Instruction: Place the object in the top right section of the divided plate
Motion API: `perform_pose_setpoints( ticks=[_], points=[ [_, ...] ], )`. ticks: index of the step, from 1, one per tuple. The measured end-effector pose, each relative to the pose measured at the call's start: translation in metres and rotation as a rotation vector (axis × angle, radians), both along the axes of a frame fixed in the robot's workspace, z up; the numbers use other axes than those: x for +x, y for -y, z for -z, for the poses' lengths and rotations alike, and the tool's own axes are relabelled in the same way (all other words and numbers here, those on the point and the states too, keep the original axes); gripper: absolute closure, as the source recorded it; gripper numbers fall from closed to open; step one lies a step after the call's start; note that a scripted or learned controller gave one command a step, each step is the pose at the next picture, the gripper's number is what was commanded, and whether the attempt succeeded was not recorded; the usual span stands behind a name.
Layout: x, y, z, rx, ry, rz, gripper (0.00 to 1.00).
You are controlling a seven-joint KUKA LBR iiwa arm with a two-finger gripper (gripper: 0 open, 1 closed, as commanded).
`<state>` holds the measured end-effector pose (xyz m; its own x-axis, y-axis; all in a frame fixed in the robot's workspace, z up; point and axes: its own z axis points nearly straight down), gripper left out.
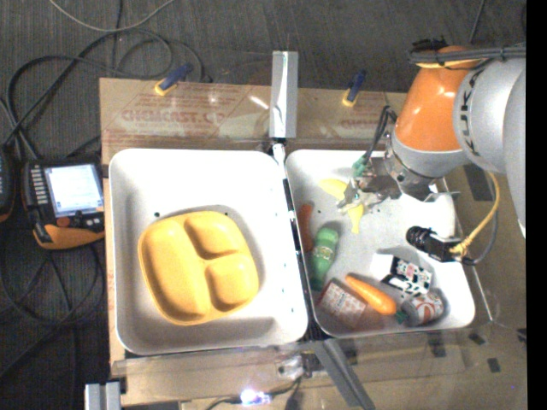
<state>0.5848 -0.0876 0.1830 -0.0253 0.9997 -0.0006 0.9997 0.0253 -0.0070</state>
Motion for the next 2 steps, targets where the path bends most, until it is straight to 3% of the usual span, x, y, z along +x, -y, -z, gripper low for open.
perform_pose_setpoints(
  ticks=[1,2],
  points=[
    [-0.041,-0.014,0.002,0.001,-0.001,0.052,1.00],
    [-0.103,-0.035,-0.002,0.001,-0.001,0.032,1.00]
  ],
)
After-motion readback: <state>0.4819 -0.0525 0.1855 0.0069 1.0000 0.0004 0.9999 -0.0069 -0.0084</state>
